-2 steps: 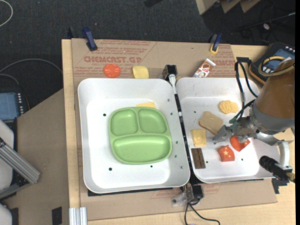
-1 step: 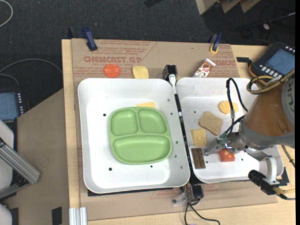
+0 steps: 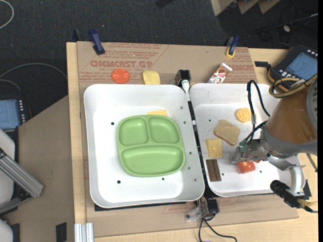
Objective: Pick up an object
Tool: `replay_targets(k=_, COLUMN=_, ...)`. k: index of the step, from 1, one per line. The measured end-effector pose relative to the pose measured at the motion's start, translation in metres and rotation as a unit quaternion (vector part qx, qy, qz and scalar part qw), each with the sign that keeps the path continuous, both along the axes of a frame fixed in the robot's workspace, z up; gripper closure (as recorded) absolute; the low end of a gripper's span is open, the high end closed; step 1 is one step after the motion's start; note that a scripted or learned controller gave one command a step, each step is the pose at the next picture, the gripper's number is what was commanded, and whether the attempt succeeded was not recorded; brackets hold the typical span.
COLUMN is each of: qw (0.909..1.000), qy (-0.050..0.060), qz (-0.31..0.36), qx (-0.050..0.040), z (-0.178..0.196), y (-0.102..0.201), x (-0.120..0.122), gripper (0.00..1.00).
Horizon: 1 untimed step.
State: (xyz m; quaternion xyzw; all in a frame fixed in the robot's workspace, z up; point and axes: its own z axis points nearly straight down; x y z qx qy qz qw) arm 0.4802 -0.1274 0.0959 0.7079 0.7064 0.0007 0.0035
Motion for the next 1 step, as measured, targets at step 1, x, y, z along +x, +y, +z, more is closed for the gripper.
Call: replay_targets(k=1, qw=1.0000, qy=-0.003, qz=0.006, qx=0.0027, z=0.0944, y=0.0671, x=0.0365, gripper=1.00)
